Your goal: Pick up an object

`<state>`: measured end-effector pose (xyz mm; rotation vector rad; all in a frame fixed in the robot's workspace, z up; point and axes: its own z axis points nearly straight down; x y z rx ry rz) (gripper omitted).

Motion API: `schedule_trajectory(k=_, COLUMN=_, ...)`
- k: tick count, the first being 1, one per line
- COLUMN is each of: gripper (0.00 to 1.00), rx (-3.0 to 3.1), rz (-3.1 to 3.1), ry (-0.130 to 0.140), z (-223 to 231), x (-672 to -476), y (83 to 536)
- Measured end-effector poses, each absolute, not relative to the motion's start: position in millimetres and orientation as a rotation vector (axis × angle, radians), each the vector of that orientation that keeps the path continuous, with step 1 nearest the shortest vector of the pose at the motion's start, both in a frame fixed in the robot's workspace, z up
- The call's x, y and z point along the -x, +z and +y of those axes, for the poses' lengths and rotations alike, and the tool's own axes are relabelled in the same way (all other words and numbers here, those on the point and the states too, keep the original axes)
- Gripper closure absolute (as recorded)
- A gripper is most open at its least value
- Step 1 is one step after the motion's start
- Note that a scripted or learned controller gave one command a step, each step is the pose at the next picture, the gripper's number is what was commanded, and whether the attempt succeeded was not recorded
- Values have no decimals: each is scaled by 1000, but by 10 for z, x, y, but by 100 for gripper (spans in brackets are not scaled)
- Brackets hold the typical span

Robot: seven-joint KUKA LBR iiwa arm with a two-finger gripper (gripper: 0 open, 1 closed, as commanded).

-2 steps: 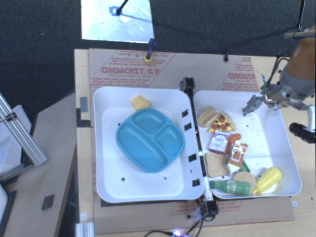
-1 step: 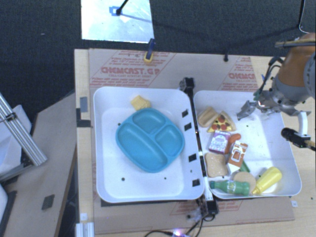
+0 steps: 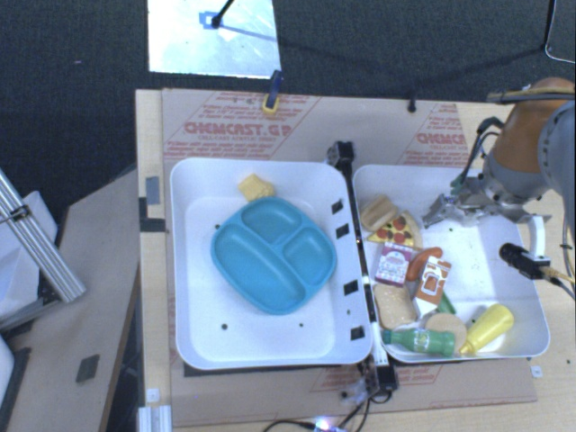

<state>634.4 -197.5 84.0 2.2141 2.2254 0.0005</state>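
Note:
The right bin (image 3: 513, 306) holds a heap of toy food along its left and front sides. A tan sandwich (image 3: 378, 211) and a pizza slice (image 3: 397, 232) lie at the back of the heap. In front of them are a pink box (image 3: 393, 265), an orange carton (image 3: 432, 278), a bread slice (image 3: 395, 306), a green bottle (image 3: 421, 340) and a yellow squeeze bottle (image 3: 489, 327). My gripper (image 3: 445, 211) hangs low over the back of this bin, just right of the sandwich and pizza slice, with nothing visibly in it.
The left bin (image 3: 198, 331) carries a blue divided plate (image 3: 273, 254) and a small yellow piece (image 3: 256, 187) at its back. A black divider with clips (image 3: 354, 241) runs between the bins. A black part of the arm (image 3: 520, 259) hangs over the right bin's right side.

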Motion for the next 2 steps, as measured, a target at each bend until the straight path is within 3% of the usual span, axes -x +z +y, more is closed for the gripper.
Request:
schedule_trajectory(k=1, gripper=100, rx=-2209, rz=2225, ry=4, z=-1976, x=-6357, y=967)
schedule_trajectory(k=2, gripper=100, rx=-2212, rz=2223, ry=6, z=-1973, x=-6356, y=1411)
